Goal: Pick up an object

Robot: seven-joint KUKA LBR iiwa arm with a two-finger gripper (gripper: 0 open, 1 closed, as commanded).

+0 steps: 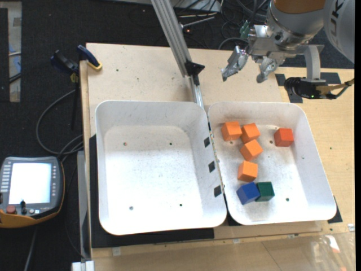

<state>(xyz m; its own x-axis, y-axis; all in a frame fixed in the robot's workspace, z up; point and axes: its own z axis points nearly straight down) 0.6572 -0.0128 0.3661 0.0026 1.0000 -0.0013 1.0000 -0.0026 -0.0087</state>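
My gripper (249, 68) hangs high above the bench behind the right bin (316, 151), its two fingers spread apart with nothing between them. In the right bin lie several blocks: an orange block (230, 131) and another orange block (250, 131) side by side near the back, a third orange block (251, 149) below them, one more orange block (247, 170), a red-orange block (284, 136) to the right, and a blue block (247, 193) touching a green block (264, 191) near the front.
The left bin (113, 151) adjoins the right one. A slanted metal post (172, 30) rises from the bench behind the bins. A clamp (76, 61) sits at the bench's back left corner, and a teach pendant (29, 191) rests off the bench at left.
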